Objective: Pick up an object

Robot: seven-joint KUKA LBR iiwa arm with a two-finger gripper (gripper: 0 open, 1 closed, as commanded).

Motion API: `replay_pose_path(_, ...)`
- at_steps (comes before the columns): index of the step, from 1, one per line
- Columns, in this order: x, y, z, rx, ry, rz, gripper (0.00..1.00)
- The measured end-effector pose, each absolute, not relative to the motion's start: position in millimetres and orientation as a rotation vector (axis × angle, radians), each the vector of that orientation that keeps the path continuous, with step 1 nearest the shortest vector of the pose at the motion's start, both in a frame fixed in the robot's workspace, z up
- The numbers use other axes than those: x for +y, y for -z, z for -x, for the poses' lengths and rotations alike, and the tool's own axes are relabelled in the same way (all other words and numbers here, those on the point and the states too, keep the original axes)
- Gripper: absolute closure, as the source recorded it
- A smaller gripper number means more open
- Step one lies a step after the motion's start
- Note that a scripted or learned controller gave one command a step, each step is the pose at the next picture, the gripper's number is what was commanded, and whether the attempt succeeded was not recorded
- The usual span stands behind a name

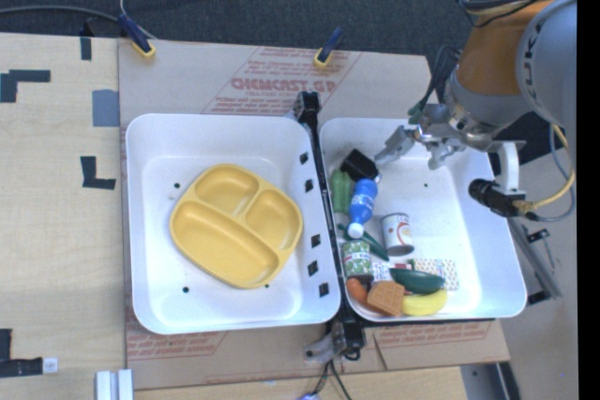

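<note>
On the flat brown cardboard sheet (246, 84) beyond the bins, we read red print, "CHEMCAST GP"; smaller lines beneath it stay illegible to us.

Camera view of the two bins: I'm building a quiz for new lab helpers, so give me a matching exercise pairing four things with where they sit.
Things:
1. yellow divided tray
2. blue-capped bottle
3. banana
4. gripper

Places:
A. front edge of the right bin
B. middle of the left bin
C. above the right bin's back part
D. right bin, near the divider

Pairs: 1-B, 2-D, 3-A, 4-C
</note>
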State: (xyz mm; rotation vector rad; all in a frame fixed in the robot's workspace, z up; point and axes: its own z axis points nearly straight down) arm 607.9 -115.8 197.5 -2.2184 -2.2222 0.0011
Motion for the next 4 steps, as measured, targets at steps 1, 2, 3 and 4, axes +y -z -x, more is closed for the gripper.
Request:
replay_pose_path(1, -95.6, -89.4, -625.1, -2.228, 0.009, 2.226, 0.00)
replay_pose_path(2, -93.0, -99.7, -625.0, -2.222, 0.012, 2.219, 1.00)
replay_pose_path(3, -93.0, -99.5, -624.9, -2.222, 0.011, 2.219, 0.00)
replay_pose_path(4, -92.5, -108.8, -624.6, -2.222, 0.011, 2.218, 1.00)
